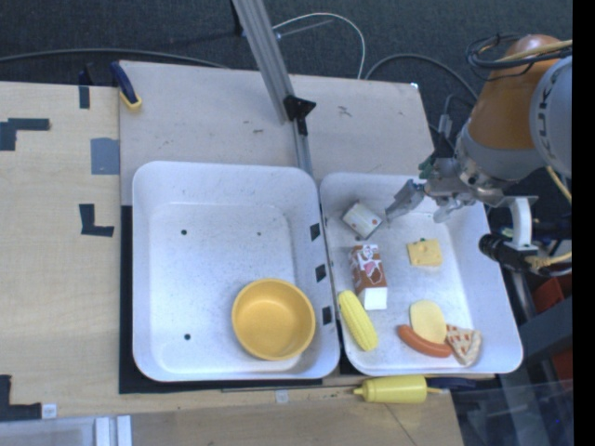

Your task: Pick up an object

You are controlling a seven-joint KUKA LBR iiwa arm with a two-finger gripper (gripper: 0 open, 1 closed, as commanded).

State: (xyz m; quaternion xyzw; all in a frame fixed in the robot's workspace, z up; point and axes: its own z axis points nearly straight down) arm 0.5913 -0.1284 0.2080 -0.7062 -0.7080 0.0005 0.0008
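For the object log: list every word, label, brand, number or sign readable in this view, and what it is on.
None can be read.
The small carton in the right bin has a red and white printed face, too blurred to read.
The white block near the gripper shows a small red mark, too small to make out.

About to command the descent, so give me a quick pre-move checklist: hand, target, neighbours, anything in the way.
1. Hand over the right bin, near its top edge: ok.
2. Hand carrying nothing between its fingers: ok, fingers look spread.
3. Nearest target, the small white block, lies just left of the hand, not directly under it: not ok yet.
4. Block apart from the red-and-white carton below it: ok, though the gap is slim.
5. Yellow cheese piece clear of the descent path: cannot tell.
6. Yellow bowl sits in the left bin, out of the way: ok.
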